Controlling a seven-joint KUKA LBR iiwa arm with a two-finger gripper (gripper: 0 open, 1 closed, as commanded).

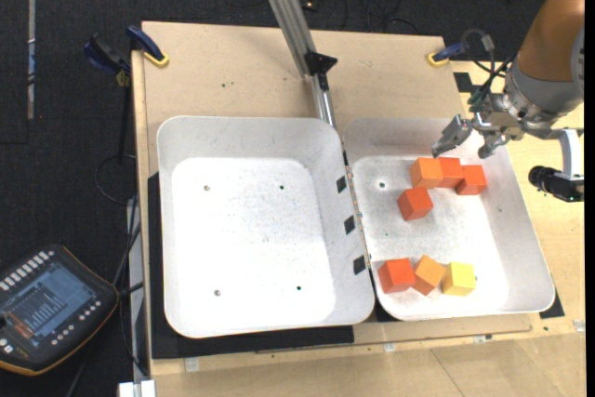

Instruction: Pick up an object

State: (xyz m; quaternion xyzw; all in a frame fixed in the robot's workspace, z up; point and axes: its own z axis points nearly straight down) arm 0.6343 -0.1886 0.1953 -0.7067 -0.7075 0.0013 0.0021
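Camera view from above a plywood tabletop (232, 79) carrying two shallow white bins side by side. A grey arm with an orange band (550, 33) reaches in from the right, and its gripper (472, 137) hangs over the far edge of the right bin (521, 237). Its two fingers look spread apart with nothing between them.

Six small blocks lie in the right bin. Near its far edge sit an orange block (437, 171) and a darker red-orange block (471, 179), touching each other, with a third red-orange block (416, 203) just beside them toward the bin's middle. Along the near edge, three more stand in a row, touching: a red-orange block (398, 275), an orange block (429, 274) and a yellow block (458, 278). The left bin (186, 144) has only specks on its floor.

The gripper appears to be poised for a descent, and the far pair is nearest to it. To my eye the lone tilted block toward the middle is the better target, since it has free space on most sides. The jaws should turn to line up with two flat faces, straddle one block only, and go down almost to the bin floor before closing. Catching the touching pair risks pushing both aside.
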